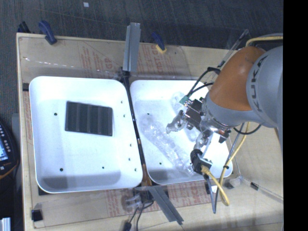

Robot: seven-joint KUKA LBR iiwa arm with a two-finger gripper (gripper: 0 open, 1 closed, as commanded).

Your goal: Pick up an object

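Right bin (154, 93): gripper (185, 141) over clear plastic (161, 138), maybe.

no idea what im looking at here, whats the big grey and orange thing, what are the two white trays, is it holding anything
One camera, fixed above a bench, looks down at a slant. The big grey and orange thing is a robot arm reaching in from the right. Its two-finger gripper hangs over the right shallow white bin, where crumpled clear plastic objects lie. Whether it grips anything is unclear from here. The left shallow white bin holds a flat dark grey ribbed rectangular pad. Blue clamps sit on the bench's far edge.
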